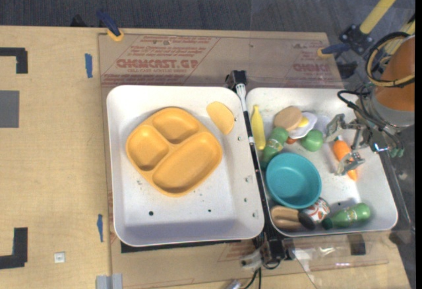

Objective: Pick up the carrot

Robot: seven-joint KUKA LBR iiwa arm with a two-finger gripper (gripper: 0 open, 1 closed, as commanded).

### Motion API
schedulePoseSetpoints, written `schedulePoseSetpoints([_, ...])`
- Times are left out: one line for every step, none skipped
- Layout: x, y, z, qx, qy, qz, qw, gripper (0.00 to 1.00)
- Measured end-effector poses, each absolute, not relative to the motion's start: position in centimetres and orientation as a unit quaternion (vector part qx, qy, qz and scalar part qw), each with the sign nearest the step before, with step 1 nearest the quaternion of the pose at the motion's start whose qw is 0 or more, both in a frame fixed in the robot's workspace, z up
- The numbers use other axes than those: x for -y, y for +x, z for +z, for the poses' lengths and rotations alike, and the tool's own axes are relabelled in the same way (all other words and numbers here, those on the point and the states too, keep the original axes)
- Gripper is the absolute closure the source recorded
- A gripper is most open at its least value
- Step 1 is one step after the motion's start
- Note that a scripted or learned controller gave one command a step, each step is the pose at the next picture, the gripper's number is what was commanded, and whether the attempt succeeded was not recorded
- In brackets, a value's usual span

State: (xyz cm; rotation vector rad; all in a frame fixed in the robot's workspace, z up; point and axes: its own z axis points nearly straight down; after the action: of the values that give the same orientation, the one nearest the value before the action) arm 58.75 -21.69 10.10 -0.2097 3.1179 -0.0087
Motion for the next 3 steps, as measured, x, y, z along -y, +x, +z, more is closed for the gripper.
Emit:
schedulePoseSetpoints([22.2,59.3,8.9,-1.000,-0.015,-0.0005,0.006,0.00])
schedulePoseSetpoints([22.1,59.8,10.4,-1.000,-0.017,-0.0030,0.014,1.00])
schedulePoseSetpoints([21.0,49.4,9.1,-0.977,-0.211,-0.0016,0.005,1.00])
